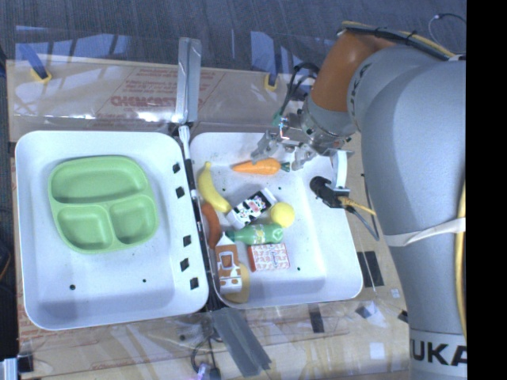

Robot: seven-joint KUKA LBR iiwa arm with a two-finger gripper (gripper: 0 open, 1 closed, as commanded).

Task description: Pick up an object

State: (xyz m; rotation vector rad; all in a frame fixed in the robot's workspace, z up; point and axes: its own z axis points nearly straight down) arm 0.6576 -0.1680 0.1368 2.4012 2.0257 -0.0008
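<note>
One risk: gripper (pixel 283 150) hovers above carrot (pixel 257 165), fingers' state unclear; round carrot may roll, missed grasp

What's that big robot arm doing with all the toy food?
The grey robot arm is reaching into the right bin from the side. Its claw is low over the far end of the bin, right by a toy carrot. I can't tell if it has grabbed anything. A banana, a lemon and other toys lie nearby. The left bin holds a green plate.
</note>
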